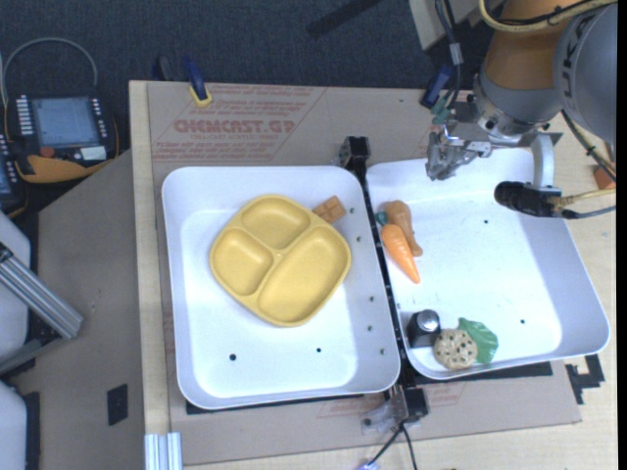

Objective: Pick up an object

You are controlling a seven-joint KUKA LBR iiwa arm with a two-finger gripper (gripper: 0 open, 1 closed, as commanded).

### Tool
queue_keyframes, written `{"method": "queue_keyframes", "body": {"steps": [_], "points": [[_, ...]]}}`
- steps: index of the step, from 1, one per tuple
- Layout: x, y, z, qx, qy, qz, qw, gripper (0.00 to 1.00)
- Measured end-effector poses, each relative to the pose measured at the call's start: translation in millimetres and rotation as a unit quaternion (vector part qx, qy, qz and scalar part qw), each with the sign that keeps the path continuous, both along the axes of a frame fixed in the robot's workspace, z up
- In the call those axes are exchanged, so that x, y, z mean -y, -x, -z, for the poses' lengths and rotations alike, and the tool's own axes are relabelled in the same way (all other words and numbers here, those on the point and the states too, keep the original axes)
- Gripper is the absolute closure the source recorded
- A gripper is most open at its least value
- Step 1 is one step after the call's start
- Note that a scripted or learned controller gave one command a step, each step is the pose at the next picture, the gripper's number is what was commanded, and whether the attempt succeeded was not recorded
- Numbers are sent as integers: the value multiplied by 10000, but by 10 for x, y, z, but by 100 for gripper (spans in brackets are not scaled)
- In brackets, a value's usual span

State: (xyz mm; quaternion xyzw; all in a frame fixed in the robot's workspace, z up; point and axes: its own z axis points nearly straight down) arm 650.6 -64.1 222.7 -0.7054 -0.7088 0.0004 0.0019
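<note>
My gripper [443, 164] hangs over the far left corner of the right bin [529, 262], with nothing seen between its fingers. An orange carrot [401, 249] lies against the right bin's left wall, below and left of the gripper, with an orange-brown piece [401, 215] just behind it. At the right bin's near edge sit a cookie [455, 348], a green leafy piece [480, 336] and a small black and silver object [424, 325].
The left bin [196, 341] holds a yellow divided plate [280, 258] with a small orange-brown block [330, 209] at its far right edge. A black clamp [355, 152] stands between the bins at the back. A black cylinder [524, 199] sticks out from the arm over the right bin.
</note>
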Motion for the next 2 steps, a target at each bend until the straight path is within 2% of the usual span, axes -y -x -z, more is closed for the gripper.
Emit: {"method": "queue_keyframes", "body": {"steps": [1,2], "points": [[-557,156,21,-4,2,0,10000,100],[-1142,135,78,7,8,3,10000,100]]}}
